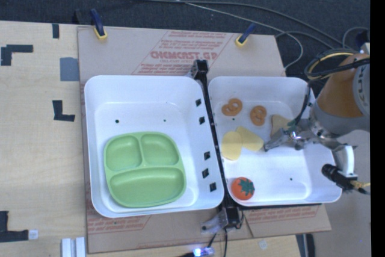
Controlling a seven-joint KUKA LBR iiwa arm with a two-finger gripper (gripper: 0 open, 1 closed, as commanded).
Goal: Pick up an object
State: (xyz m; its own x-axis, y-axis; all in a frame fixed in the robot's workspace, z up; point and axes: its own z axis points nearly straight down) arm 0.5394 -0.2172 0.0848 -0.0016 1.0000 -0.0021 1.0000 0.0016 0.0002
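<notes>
The arm reaches in from the right and its gripper [272, 142] sits low inside the right bin [301, 186], fingertips just beside the pale yellow pieces [240, 142] near the bin's middle. Nothing lies between the fingers that I can make out, and from this slant I cannot tell whether they are spread or closed — the metal tips blur together. To my eye this is the approach-and-grasp step, with no object lifted yet.

The nearest candidates are those yellow pieces, flat and overlapping, and a tan wedge [278, 124] touching or just behind the wrist. Flat things like these are likely awkward to pinch off a smooth floor; the next move calls for the tips to straddle an edge, not press on top.

The right bin also holds two brown pretzels [231, 107] toward its far side and a red tomato [243, 188] near the front left corner, well apart from the gripper. The left bin [144, 90] holds one thing — a green divided plate [144, 169], its three compartments bare.
</notes>
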